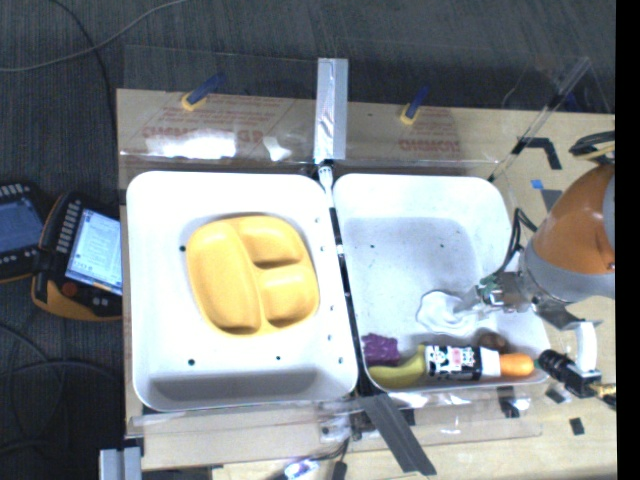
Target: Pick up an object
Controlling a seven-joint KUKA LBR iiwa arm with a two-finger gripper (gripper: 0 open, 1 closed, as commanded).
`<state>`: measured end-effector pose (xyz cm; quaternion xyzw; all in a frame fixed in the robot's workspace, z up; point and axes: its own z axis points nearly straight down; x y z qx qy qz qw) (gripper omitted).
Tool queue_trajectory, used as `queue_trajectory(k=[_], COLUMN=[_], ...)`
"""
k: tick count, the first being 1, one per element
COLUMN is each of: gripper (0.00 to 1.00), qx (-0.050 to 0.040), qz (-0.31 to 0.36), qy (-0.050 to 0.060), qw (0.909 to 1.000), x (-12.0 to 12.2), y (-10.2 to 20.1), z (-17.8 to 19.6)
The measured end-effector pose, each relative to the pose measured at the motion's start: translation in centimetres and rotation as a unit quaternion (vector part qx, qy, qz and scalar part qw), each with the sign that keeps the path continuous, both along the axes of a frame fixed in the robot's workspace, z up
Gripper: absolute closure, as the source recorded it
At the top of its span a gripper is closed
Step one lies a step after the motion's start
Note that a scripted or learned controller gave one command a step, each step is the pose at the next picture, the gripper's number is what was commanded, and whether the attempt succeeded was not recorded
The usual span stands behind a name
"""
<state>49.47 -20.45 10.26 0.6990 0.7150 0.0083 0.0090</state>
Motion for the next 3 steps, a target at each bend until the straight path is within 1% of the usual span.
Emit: queue_trajectory(k=[1, 2, 3], gripper=[1.0, 1.0, 0.0], qx=[-0.0002, 0.0011, 0.0009], qz=[-0.015, -0.225, -0.225], qy=[0.014, 0.014, 0.014], qw=[0.9998, 0.9743, 0.9742], x=[-0.1, -1.0, -1.0], y=[6.8, 6.3, 6.3], z=[11.3, 13.1, 13.1])
